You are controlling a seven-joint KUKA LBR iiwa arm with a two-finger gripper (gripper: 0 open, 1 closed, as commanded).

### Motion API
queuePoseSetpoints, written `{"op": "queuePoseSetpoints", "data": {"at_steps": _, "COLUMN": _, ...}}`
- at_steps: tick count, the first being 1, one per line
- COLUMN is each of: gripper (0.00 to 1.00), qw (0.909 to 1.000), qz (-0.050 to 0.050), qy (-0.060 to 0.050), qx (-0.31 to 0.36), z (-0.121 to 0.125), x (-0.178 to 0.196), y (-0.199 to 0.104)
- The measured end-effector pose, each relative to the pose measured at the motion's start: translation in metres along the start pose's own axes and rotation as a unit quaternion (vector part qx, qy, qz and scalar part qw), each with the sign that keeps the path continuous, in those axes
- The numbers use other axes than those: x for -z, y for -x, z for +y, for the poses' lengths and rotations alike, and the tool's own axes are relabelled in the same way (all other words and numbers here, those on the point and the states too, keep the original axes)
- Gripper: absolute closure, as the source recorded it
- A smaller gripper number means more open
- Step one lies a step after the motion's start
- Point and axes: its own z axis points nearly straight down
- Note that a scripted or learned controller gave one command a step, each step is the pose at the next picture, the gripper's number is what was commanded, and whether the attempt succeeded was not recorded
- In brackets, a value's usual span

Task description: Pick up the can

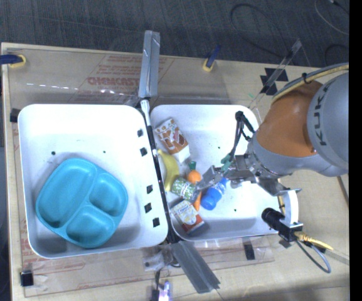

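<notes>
Clutter is gathered at the left of the right bin (243,121): a green-labelled cylindrical can (182,188) lying at frame centre, a curved yellow banana (170,170), a blue bottle (211,198). A smooth blue compartment plate (80,200) is held in the left bin (36,121). How far the pincer (221,175) is parted cannot be told.

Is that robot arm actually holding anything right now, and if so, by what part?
It cannot be told. The gripper sits low in the right white bin, among a blue plastic bottle and a small green-labelled can; no hold is visible.
</notes>
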Motion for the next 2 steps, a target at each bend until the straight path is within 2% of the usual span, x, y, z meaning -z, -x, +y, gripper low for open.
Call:
{"op": "queuePoseSetpoints", "data": {"at_steps": 1, "gripper": 0.0, "qw": 0.995, "qz": 0.0, "qy": 0.0, "qx": -0.1, "z": 0.121, "x": -0.054, "y": 0.03}}
{"op": "queuePoseSetpoints", "data": {"at_steps": 2, "gripper": 0.0, "qw": 0.9935, "qz": 0.0, "qy": 0.0, "qx": -0.114, "z": 0.092, "x": -0.094, "y": -0.011}}
